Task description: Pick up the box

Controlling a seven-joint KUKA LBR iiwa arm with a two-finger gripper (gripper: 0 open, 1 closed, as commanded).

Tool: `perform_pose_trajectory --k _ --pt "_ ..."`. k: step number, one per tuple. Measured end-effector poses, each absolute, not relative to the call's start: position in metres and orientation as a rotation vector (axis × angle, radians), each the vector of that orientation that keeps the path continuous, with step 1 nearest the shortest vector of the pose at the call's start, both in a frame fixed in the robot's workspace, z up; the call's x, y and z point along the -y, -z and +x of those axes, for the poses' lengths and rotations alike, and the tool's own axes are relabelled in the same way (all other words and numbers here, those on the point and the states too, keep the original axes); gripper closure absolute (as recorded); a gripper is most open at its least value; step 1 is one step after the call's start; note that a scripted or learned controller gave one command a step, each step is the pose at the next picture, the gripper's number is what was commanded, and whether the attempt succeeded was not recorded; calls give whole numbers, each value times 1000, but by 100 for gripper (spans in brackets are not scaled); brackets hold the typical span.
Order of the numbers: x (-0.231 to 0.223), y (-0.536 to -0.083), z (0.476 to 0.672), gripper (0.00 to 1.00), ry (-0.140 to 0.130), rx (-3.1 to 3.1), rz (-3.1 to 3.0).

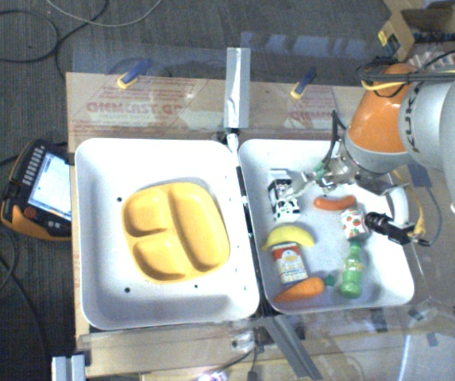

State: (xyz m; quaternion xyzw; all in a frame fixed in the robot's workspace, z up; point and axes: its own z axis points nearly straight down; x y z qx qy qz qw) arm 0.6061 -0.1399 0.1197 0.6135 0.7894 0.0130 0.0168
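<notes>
Right bin [406,288]: small black-and-white patterned carton box [284,198] upright near the left wall, above a banana [291,236]. Gripper [320,176] just beside it to the right, jaws' state impossible to tell. Best approached from above, straddling flat cardboard sides, avoiding the sausage [334,203]. Nearby: glossy jar [290,263], carrot [301,289], green plastic bottle [352,271]. Left bin [92,213]: yellow divided tray [176,230].

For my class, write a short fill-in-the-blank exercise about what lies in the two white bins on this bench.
1. The yellow divided tray lies in the ____ bin.
2. The banana rests just above the ____.
3. The orange vegetable below the red-labelled can is a ____.
4. The bottle in the right bin is ____ in colour.

Missing words: left; can; carrot; green
</notes>
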Motion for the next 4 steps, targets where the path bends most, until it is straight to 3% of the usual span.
perform_pose_trajectory --k 1,2,3,4 --pt "151 -125 641 0 -15 -2401 2010" --pt "112 -126 576 0 -16 -2455 1928" --pt "106 -114 565 0 -48 -2388 1976" --pt "108 -112 510 0 -73 -2292 2043"
